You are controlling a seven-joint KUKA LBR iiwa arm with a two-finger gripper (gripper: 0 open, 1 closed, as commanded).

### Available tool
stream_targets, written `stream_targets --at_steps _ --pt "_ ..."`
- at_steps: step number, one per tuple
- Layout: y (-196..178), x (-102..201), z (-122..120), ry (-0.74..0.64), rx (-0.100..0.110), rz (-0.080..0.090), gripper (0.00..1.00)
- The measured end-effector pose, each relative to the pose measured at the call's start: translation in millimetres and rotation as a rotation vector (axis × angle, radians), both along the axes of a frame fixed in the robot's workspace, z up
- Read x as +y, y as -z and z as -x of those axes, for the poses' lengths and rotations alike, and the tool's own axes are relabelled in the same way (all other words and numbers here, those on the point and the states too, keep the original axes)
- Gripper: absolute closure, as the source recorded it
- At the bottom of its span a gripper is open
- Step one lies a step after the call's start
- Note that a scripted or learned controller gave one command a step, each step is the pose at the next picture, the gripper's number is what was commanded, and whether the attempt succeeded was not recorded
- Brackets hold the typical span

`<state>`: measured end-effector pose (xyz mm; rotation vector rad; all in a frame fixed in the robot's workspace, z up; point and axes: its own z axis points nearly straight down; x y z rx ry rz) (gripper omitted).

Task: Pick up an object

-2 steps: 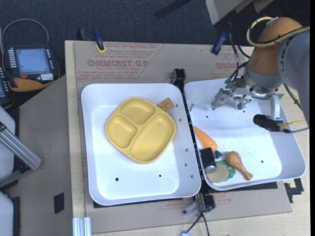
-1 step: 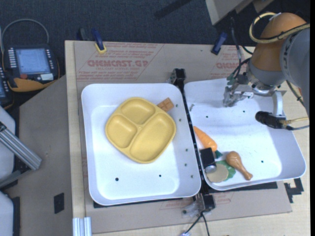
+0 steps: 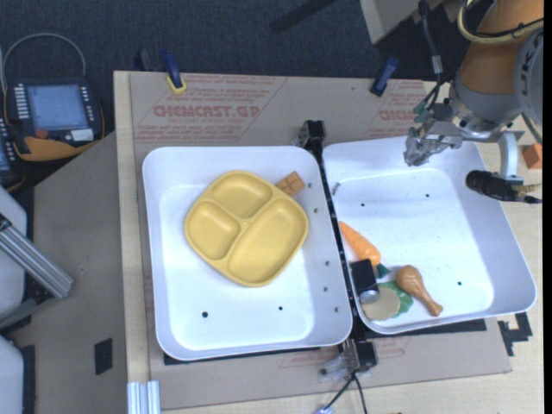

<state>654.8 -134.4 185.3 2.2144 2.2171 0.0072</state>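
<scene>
Carrot (image 3: 360, 242), drumstick (image 3: 418, 288), a small black block (image 3: 363, 276) and a green disc (image 3: 385, 304) are the things on offer, and all lie well below the tool (image 3: 423, 147) in the picture, bunched in the near-left corner of the right bin (image 3: 448, 214). They sit touching or just beside one another against the wall that this bin shares with its neighbour, probably because the sloped sides let loose things slide into a corner. The carrot lies along that wall, the block below its tip, the disc partly under the block, the drumstick slanting away toward the tool's side.

The tool hangs over the bin's far rim, above bare white floor, with nothing between its fingers; whether they are spread or closed cannot be told at this size. It looks poised at a start height rather than committed to a target.

Well off to the tool's left, the left bin (image 3: 164, 231) holds a yellow tray (image 3: 246, 227) lying flat, with a small brown block (image 3: 291, 182) touching its far edge. Both bins rest on cardboard (image 3: 259, 102) spread over the counter, seemingly to protect it.

The drumstick looks the easiest pick, since it lies farthest from the wall; the carrot, tight against it, leaves little room for a finger.
</scene>
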Motion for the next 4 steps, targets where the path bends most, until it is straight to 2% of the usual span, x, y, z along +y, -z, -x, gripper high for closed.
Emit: stream_targets --at_steps 1,2,3,4 --pt "-54.9 -0.3 -1.8 0.000 0.000 0.000 1.00" --pt "-54.0 63.8 6.3 -0.005 0.010 -0.005 1.00" --pt "-59.6 113.1 14.8 -0.005 0.011 -0.005 1.00" --pt "-42.8 162.0 20.4 -0.004 0.013 -0.005 1.00"
